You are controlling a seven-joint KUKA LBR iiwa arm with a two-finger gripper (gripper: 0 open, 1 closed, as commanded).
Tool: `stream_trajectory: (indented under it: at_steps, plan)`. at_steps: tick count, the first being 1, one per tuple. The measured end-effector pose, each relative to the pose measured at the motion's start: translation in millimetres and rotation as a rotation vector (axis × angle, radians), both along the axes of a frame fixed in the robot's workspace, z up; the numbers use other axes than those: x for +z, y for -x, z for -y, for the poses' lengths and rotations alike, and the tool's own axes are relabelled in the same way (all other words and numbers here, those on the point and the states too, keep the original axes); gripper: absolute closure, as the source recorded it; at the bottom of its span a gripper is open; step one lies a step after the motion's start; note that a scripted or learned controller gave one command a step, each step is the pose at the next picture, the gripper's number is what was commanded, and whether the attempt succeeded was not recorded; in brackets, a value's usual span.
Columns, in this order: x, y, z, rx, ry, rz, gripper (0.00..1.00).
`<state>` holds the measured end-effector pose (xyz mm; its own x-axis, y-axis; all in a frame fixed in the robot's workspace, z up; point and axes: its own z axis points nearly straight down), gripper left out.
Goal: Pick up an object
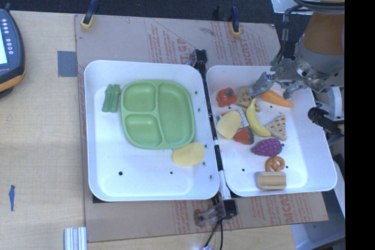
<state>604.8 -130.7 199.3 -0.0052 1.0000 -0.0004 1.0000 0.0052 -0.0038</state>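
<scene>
Over the right bin's (326, 168) far edge, toward its far right corner, the gripper (262, 86) hangs low among the toy food. Its fingers (258, 88) are grey and angled toward the bin's middle; whether they are spread or pressed together cannot be told, and nothing shows clearly between them. Tips sit just beside the carrot (275, 99), which lies along the bin floor, orange, pointing to the right wall. Cookie (244, 98) lies just by the tips on the other side, tomato (226, 96) beyond it near the wall shared with the left bin.

Nearer the bin's middle: banana (255, 119), curved, running from far to near. Lemon-yellow slice (229, 124) touches the shared wall side; strawberry (244, 136) just beside it. Cracker wedge (276, 126) lies right of the banana. Grapes (266, 147) sit toward the near half, pretzel (274, 163) near them, bread roll (271, 181) close to the near edge.

Left bin (99, 143): green plate (158, 114) with three compartments, central. Green beans (111, 98) lie by its far left side. Yellow chip (188, 154) touches the plate's near right corner.

Arm (322, 32) enters from the worktop's right side, orange band above the wrist.
</scene>
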Motion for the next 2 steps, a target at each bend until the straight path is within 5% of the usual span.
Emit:
stream_trajectory:
  at_steps: [1, 2]
  plan:
    - [-108.5, 28.1, -21.7, -0.002, -0.003, 0.006, 0.0]
    - [-91.4, 25.7, -17.1, -0.001, 0.003, 0.01, 1.0]
